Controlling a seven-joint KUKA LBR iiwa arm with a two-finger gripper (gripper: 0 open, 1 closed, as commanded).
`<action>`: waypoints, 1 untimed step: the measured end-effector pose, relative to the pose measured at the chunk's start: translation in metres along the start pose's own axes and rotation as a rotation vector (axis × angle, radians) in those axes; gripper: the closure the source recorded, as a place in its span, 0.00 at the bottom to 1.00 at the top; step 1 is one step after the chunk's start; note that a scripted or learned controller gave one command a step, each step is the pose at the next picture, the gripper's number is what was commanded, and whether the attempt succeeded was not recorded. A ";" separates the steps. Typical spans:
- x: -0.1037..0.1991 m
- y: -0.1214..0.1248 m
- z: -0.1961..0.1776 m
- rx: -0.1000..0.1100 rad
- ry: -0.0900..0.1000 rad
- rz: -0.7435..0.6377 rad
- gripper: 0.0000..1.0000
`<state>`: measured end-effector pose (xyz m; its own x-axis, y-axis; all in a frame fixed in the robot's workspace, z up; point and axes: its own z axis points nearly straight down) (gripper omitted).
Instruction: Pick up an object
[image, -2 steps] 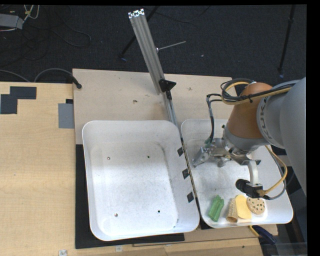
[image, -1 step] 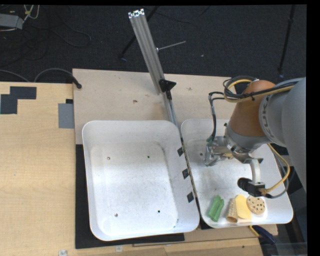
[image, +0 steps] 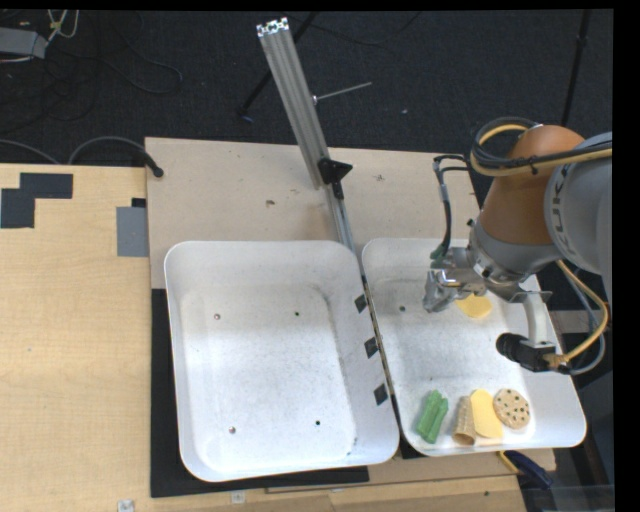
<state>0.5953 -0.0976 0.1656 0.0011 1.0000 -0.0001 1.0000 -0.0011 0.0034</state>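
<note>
Yellow block (image: 476, 306), pale, beside tool (image: 441, 292)

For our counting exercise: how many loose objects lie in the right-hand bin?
4. A green piece, a yellow wedge and a spotted round piece along the near edge; a yellow piece beside the gripper. The arm may hide more.

light: even, bright overhead | shadows: soft | background: dim | focus: slightly soft
</note>
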 end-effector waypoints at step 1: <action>-0.001 0.001 -0.053 0.000 0.000 -0.001 1.00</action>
<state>0.5962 -0.0989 0.2187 -0.0002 1.0000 -0.0005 1.0000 0.0002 0.0034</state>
